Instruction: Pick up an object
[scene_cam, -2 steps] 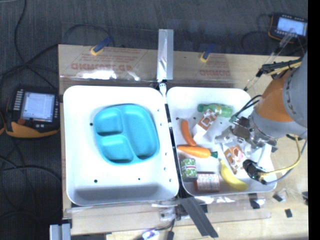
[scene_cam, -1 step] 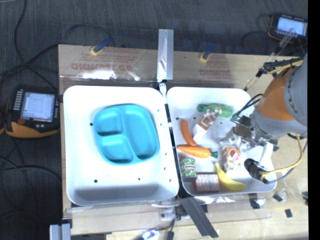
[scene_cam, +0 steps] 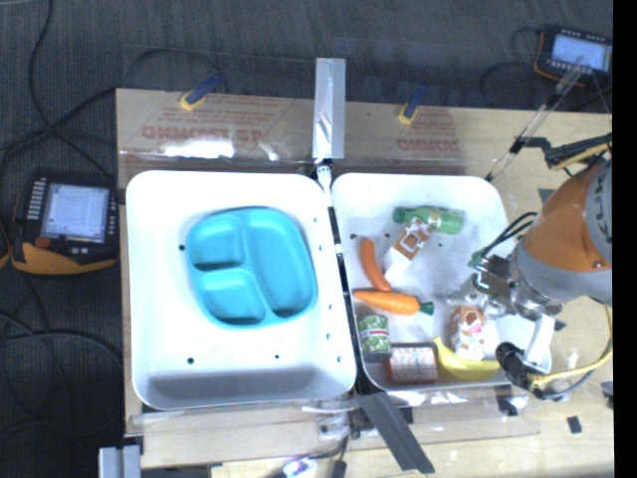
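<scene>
Now, over the right bin (scene_cam: 343,267), my arm (scene_cam: 572,242) reaches in from the right, grey with the orange band above the wrist. My gripper (scene_cam: 485,285) hangs low over the bin's right half, just above and right of a small brown-and-white packet (scene_cam: 468,332). Whether anything sits in its grasp, or how it is set, I cannot tell; the wrist body and cabling cover it.

Objects in the right bin:
- carrot (scene_cam: 386,303), long axis near level across the view, tilted slightly down to the right, green stub at its right end.
- orange sausage-like piece (scene_cam: 372,263), long axis running from upper left to lower right, just above the carrot.
- green bottle (scene_cam: 430,218), lying on its side near the far wall, long axis near level.
- small carton (scene_cam: 411,238) with a red-brown label, just below the bottle, tilted.
- banana (scene_cam: 466,364), along the near wall, curving up at its left end, below the packet.
- brown-labelled can (scene_cam: 412,362) lying left of the banana.
- green-labelled item (scene_cam: 374,334) near the left wall, below the carrot.

Left bin (scene_cam: 149,366): a blue divided tray (scene_cam: 251,264), three compartments, set at a tilt.
</scene>
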